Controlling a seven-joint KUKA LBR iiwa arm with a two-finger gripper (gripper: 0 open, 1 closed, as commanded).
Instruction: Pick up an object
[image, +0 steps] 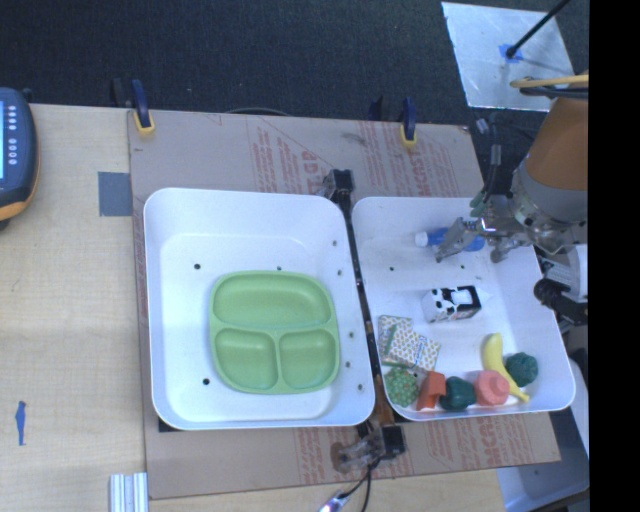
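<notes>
A green divided tray (273, 331) is lying flat in the left bin (165, 300), its three compartments facing up. In the right bin (400, 215), a cluster of small things is sitting along the near edge: patterned packets (405, 342), a green netted piece (402, 383), an orange piece (431, 390), a dark green piece (458, 393), a pink piece (491, 387), a banana (496, 357) and a broccoli-like toy (521, 368). A black-and-white toy cow (454, 302) is standing alone mid-bin. Farther back, the gripper (478, 244) is hanging low over the bin floor with its fingers spread apart, nothing gripped between them. A small blue and white object (432, 238) is lying just beside its left finger; whether they are touching is unclear.
</notes>
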